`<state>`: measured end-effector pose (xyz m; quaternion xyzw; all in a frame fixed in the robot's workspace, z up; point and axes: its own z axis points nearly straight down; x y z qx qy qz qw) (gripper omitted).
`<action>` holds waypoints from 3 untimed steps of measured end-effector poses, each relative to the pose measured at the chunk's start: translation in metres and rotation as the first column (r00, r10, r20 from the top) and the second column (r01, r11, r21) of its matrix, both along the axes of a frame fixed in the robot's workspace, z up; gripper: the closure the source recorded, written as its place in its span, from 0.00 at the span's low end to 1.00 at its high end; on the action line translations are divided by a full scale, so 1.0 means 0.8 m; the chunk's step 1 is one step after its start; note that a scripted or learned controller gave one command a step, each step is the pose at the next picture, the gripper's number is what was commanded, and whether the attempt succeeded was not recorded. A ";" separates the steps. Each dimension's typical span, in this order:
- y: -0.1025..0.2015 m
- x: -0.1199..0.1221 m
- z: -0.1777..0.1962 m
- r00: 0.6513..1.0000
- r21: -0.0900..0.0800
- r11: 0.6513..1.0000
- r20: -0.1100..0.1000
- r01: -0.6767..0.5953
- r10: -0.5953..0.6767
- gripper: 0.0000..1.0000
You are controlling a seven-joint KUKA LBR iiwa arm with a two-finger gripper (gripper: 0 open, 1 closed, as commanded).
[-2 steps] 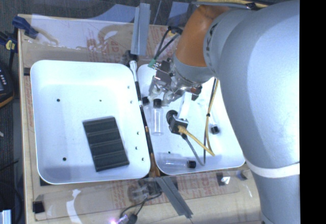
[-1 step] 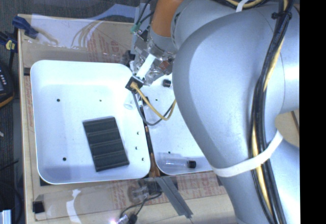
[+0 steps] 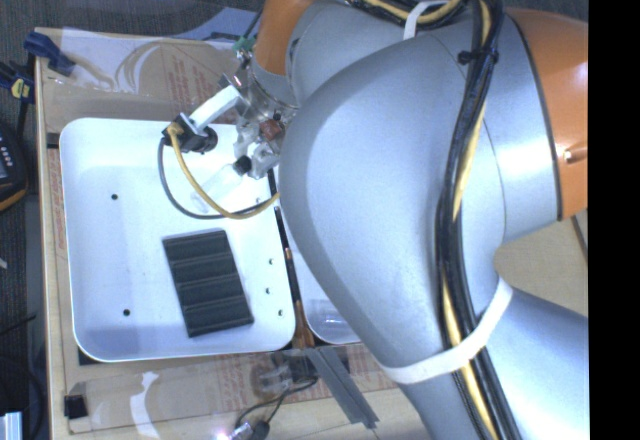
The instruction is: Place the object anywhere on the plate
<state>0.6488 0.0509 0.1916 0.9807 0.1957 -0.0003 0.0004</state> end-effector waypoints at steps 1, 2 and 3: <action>0.083 -0.043 -0.092 0.959 0.006 0.959 -0.008 -0.283 0.283 1.00; -0.025 -0.050 0.000 0.812 0.003 0.812 -0.002 -0.583 0.583 1.00; 0.053 0.003 -0.002 0.858 0.004 0.858 -0.004 -0.513 0.513 1.00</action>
